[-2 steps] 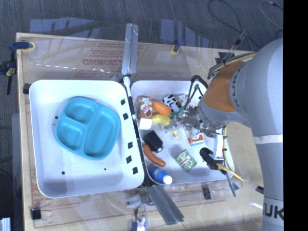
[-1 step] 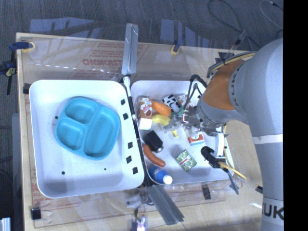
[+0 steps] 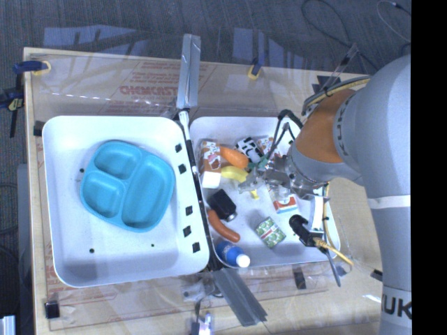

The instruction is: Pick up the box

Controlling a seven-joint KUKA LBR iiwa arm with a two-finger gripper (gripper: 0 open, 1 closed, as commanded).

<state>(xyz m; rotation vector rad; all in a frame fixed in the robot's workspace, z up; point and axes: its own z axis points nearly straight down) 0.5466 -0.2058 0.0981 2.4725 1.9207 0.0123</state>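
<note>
The arm reaches in from the right, w/ its end effector (image 3: 271,175) low in the right bin (image 3: 307,257), amid clutter near that bin's middle. Can't tell its state — wrist hardware hides it.

The box (image 3: 269,232), green w/ a pattern, lies tilted on the bin floor nearer the front, just below the end effector and apart from it — not yet picked up.

The blue tray (image 3: 128,185) sits in the left bin (image 3: 63,257).
</note>
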